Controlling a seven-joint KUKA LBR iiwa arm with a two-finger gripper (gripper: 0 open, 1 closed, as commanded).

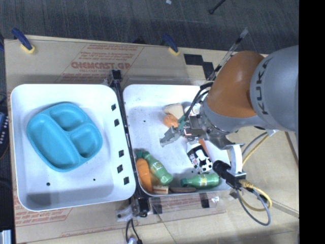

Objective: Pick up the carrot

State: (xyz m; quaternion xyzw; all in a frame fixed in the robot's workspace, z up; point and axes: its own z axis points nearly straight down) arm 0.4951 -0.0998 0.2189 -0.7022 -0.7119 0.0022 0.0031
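Scene: a slanted look down on a bench with two shallow white bins side by side, left bin and right bin.
Arm: one grey arm with an orange band reaches in from the right and hangs over the right bin, covering part of its right side.
Gripper: the gripper points left over the middle of the right bin, near the bin floor; nothing sits between its tips. How wide it stands, I cannot tell.
Carrot: the carrot lies in the lower left corner of the right bin, against the wall, well apart from the gripper. It seems to have settled there among the crowded items.
Neighbours: a green bottle rests touching the carrot; a second green bottle lies along the bottom wall.
Other items: a pale and orange lump lies near the top, just beside the gripper.
Left bin: one blue divided plate lies flat.
Counts: two bins, one plate, one carrot, two green bottles, one gripper.
Judgement: the grasp is not yet made; the gripper likely needs to move down and left.
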